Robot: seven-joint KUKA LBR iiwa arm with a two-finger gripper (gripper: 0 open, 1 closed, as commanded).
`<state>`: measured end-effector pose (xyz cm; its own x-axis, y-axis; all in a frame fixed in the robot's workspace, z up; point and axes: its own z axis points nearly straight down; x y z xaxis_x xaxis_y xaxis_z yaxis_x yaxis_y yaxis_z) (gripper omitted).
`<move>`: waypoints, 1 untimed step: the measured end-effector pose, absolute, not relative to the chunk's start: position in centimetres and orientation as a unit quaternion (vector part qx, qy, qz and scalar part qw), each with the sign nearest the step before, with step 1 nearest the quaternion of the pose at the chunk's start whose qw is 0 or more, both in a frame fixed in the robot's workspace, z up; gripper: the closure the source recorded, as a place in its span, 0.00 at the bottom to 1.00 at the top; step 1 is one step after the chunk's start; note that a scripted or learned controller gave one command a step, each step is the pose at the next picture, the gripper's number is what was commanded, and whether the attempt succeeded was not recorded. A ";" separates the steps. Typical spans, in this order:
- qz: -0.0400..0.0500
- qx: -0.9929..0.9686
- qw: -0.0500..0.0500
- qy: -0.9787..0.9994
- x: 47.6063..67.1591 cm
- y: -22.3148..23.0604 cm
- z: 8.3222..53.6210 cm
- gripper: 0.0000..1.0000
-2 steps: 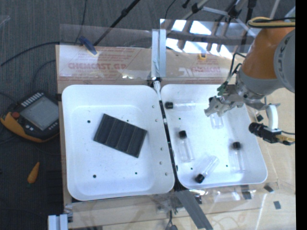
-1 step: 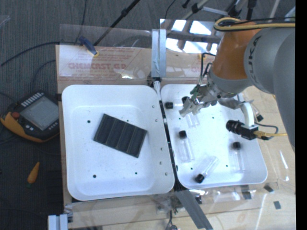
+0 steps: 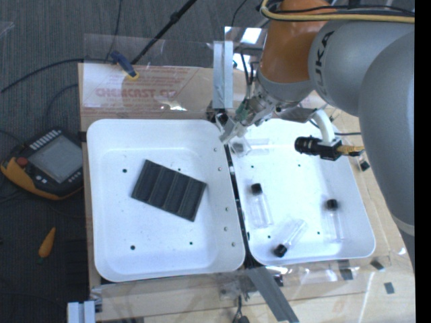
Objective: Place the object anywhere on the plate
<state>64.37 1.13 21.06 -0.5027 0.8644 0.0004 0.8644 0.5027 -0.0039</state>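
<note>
A dark grey ribbed plate lies tilted in the middle of the left bin. Three clear vials with black caps lie in the right bin: one near its left wall, one at the front, and one toward the right. My gripper hangs over the right bin's back left corner, close to the divide between the bins. A small clear thing shows just under its tip; whether it is gripped is unclear.
A black camera-like part sticks out of the arm over the back of the right bin. A handheld pendant lies on the floor to the left. A clear panel stands behind the left bin.
</note>
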 end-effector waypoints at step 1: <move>0.003 -0.588 0.002 -0.809 64.9 10.6 16.6 1.00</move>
<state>64.92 10.64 16.63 -0.3078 0.9514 0.0005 0.9514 0.3078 -0.0074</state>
